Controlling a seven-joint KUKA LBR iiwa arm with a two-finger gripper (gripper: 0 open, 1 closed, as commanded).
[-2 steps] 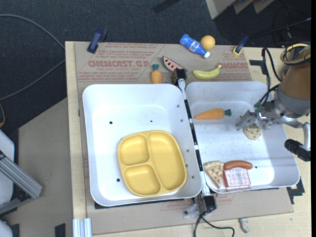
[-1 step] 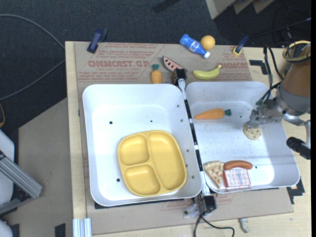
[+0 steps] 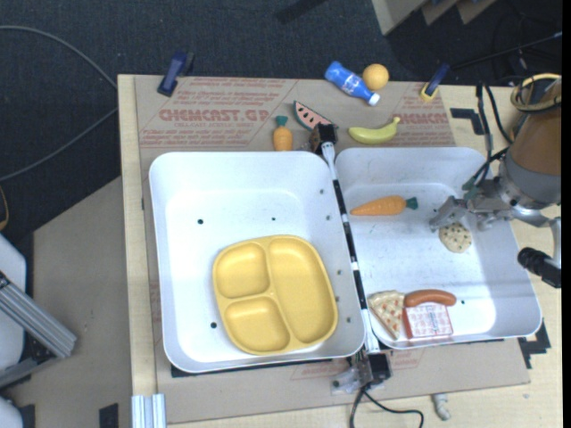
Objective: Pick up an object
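In the right bin (image 3: 500, 324) an orange carrot (image 3: 382, 207) lies near the far left wall. A round speckled cookie (image 3: 456, 237) rests mid-bin toward the right. My gripper (image 3: 457, 214) hangs right over the cookie's far edge, on the grey arm with its orange band (image 3: 539, 150) coming in from the right. At the near edge lie a pizza slice (image 3: 385, 310), a sausage (image 3: 430, 299) and a red-and-white packet (image 3: 430, 322). Nothing visible is lifted off the bin floor.
The left bin (image 3: 178, 203) holds a yellow divided plate (image 3: 273, 292). On the bench behind the bins lie a banana (image 3: 374, 131), a blue bottle (image 3: 350, 82), an orange (image 3: 376, 75), a watermelon slice (image 3: 309, 115) and a small orange toy (image 3: 283, 137).
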